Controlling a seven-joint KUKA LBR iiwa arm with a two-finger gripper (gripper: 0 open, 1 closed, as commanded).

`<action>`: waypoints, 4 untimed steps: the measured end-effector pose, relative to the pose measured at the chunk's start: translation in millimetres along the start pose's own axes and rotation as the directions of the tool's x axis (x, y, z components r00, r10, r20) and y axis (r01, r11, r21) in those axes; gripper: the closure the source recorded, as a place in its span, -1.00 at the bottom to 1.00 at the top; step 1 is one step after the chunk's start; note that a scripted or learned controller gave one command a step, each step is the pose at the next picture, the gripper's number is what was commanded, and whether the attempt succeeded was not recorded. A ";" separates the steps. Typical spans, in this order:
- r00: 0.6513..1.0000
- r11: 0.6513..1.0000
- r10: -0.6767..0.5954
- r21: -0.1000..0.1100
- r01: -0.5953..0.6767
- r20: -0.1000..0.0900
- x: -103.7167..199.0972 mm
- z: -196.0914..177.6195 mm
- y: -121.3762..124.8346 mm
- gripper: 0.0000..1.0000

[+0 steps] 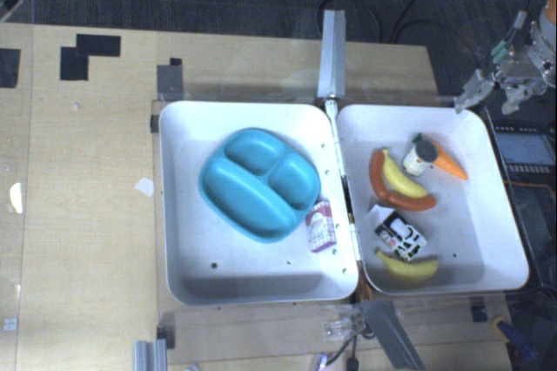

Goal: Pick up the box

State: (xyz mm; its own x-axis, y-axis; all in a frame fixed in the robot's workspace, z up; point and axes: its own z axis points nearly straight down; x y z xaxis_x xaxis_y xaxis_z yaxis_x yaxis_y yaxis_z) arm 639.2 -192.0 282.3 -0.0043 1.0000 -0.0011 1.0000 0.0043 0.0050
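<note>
A small pink and white box (321,225) lies in the left bin (187,273), close to its right wall and just beside the blue plate. A black and white packet (399,237) lies in the right bin (500,212), between two bananas. My gripper (491,97) hangs at the far right, above the bench just beyond the back right corner of the right bin. It is open, its two fingers spread with nothing between them. It is far from both the box and the packet.
A blue divided plate (259,182) takes up the middle of the left bin. The right bin also holds a banana (402,178) on a red sausage (390,192), an orange carrot (451,164), a white toy (423,154) and a second banana (406,267).
</note>
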 end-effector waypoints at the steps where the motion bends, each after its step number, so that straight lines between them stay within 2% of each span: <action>1: 0.975 0.975 -0.224 -0.003 0.224 0.002 -13.3 -23.5 -11.5 -1.00; 2: 0.986 0.986 -0.169 0.000 0.169 0.000 2.4 111.5 -6.9 -1.00; 3: 0.953 0.953 -0.304 -0.003 0.304 0.002 -13.0 84.3 -17.0 -1.00; 4: 0.971 0.971 -0.240 -0.005 0.240 0.002 -9.9 167.7 19.4 -1.00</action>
State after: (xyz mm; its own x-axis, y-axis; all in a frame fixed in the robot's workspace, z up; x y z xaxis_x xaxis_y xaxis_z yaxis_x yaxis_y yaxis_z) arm 659.5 -202.1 114.7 -0.2445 0.9696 -0.0044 0.9696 0.2446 0.0094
